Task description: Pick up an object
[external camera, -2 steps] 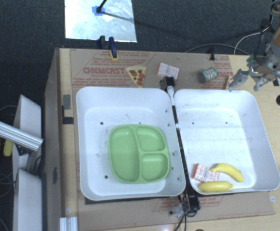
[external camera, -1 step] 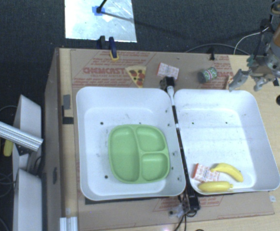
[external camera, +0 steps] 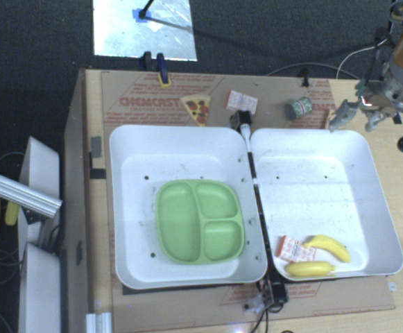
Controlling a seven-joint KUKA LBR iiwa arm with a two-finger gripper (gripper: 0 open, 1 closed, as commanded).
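A can (external camera: 299,107), a card (external camera: 241,101) and a pizza slice (external camera: 197,109) are lying on the bench at twelve o'clock. The gripper (external camera: 359,114) is hovering at two o'clock – fingers spread, gripping nothing. A green plate (external camera: 200,221) is sitting in the left bin (external camera: 132,158); two bananas (external camera: 319,255) and a packet (external camera: 292,248) are resting at five o'clock in the right bin (external camera: 367,186).

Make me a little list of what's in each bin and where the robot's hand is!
left bin: green tray
right bin: two bananas, red-and-white packet, all in the near corner
behind the bins: pizza slice toy, small can, paper label
gripper: above the bench past the right bin's far corner, holding nothing
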